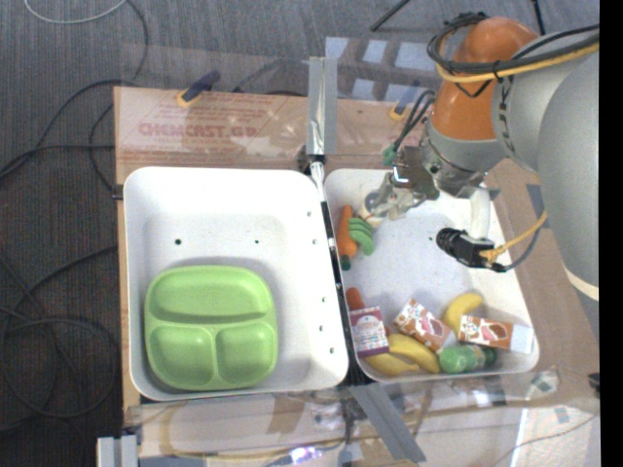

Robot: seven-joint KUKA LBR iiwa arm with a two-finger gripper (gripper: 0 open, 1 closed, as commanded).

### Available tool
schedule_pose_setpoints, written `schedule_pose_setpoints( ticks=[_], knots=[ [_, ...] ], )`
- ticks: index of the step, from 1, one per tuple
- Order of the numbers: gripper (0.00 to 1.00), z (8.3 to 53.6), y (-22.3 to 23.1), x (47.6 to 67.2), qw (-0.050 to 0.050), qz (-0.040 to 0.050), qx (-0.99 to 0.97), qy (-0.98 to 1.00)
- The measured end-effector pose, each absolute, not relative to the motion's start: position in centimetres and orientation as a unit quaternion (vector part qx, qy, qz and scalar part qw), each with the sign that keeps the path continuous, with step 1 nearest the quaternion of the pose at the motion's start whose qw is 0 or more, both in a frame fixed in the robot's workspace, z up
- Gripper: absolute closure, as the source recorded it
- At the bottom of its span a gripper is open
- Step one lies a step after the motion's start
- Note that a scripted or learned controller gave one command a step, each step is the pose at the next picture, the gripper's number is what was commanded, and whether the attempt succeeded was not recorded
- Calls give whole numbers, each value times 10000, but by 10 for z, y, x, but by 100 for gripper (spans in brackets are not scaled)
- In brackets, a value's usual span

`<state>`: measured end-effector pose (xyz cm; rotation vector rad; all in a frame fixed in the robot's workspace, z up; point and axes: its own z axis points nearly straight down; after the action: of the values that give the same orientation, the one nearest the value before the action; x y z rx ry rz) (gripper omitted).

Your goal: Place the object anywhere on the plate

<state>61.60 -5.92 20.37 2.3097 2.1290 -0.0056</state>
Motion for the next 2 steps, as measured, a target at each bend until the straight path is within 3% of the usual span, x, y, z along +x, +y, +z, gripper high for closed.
schedule_pose_setpoints(
  ticks=[1, 2],
  knots=[
    [100, 194, 11, 617, -9, -4, 5791, 8152],
    [100, 183, 27, 525, -16, -11, 5819, 8133]
  ],
)
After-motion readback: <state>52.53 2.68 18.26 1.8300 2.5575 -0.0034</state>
